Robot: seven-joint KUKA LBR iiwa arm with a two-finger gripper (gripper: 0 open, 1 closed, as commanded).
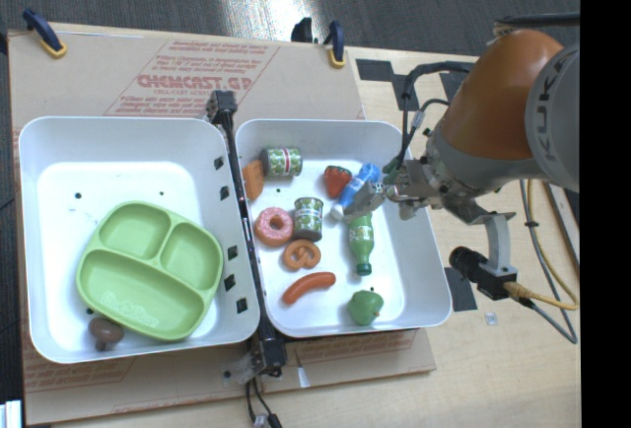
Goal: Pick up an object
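Observation:
My gripper (392, 189) hangs over the right edge of the right bin (419, 258), at the end of the grey and orange arm. Just left of it lies a blue and white packet (359, 187), close to or touching the gripper. A red strawberry (337, 180) sits beside the packet. Below them a green bottle (362, 245) lies on the bin floor. The same bin holds two small cans (283, 161) (309, 212), a pink donut (273, 225), a brown pretzel (303, 255), a red sausage (309, 287) and a green pepper (365, 307).
The left bin (59, 170) holds a green divided plate (150, 268) and a small brown item (105, 330) at its front corner. An orange piece (253, 179) lies by the wall between the bins. Cables and a black connector (483, 273) run right of the bins.

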